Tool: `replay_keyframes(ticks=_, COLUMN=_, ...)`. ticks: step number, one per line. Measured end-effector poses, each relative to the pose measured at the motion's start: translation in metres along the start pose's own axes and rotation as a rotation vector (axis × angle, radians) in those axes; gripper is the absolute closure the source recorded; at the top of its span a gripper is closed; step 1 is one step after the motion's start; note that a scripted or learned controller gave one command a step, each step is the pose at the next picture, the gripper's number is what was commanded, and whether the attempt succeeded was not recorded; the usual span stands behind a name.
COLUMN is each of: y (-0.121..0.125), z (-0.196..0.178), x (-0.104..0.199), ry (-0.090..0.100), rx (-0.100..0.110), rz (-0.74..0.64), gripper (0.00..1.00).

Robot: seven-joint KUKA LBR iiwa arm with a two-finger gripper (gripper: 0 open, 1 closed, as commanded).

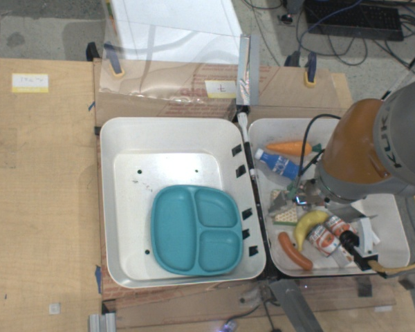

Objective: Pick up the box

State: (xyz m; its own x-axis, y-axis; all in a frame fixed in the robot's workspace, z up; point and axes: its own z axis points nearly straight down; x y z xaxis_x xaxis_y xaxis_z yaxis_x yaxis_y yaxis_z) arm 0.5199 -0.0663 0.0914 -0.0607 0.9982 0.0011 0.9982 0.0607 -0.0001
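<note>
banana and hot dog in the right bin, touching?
Apart. Camera view shows a strip of white bin floor between the banana and the hot dog in the right bin.

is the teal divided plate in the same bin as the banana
No, the teal plate lies in the left bin, while the banana sits in the right bin with the other items.

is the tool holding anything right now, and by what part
Cannot be told: the arm hangs over the right bin and covers the tool; nothing shows gripped among the banana, bottle and carrot.
</note>
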Motion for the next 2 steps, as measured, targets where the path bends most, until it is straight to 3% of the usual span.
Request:
replay_keyframes(ticks=1, y=0.0, z=-0.01, x=-0.003, ry=-0.001, rx=-0.004, rz=0.008, gripper=1.0)
replay_keyframes(ticks=2, y=0.069, z=-0.101, x=0.05, ry=-0.002, rx=-0.001, rz=-0.009, gripper=1.0)
